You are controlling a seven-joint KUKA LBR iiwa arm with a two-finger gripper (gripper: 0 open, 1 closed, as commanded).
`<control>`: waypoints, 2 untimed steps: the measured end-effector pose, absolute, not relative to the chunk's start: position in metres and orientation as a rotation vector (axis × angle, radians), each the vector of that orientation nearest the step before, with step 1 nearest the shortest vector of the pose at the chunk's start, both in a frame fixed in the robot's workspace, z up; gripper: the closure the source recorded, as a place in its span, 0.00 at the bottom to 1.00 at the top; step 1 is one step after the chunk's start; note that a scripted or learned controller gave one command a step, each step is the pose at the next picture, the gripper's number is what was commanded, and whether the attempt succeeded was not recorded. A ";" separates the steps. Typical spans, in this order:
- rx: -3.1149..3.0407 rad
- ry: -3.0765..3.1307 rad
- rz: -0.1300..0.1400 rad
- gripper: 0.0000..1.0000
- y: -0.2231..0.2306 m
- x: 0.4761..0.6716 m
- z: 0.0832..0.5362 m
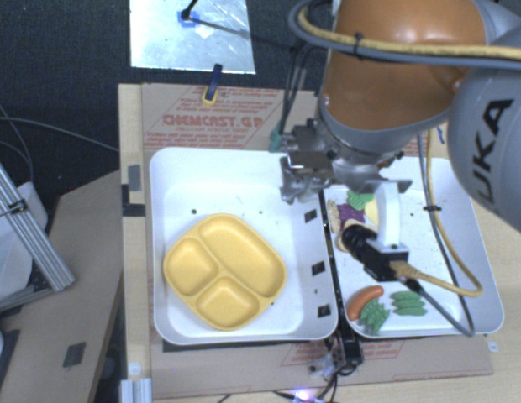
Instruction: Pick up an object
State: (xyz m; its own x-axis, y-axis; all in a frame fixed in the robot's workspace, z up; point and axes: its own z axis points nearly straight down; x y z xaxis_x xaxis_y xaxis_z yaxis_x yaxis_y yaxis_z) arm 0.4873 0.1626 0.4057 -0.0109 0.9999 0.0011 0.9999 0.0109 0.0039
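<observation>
The grey arm with its orange band [403, 32] leans in over the shallow white right bin [471, 250]. Left of that bin, touching it, the shallow white left bin [168, 175] carries a yellow three-compartment plastic plate [224, 269]. At the right bin's near end lie an orange toy sausage [364, 299] and green toy vegetables [407, 302] just beside it.

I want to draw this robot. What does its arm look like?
The arm is fat, round and grey, with big dark letters on its side and a shiny orange band on top. A yellow cable wraps around the band. Below sits a grey metal gripper with a white part and black box beside it.
</observation>
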 end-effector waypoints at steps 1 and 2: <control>2.200 2.239 0.008 1.00 0.163 0.488 0.416; 2.192 2.246 0.010 1.00 0.163 0.489 0.427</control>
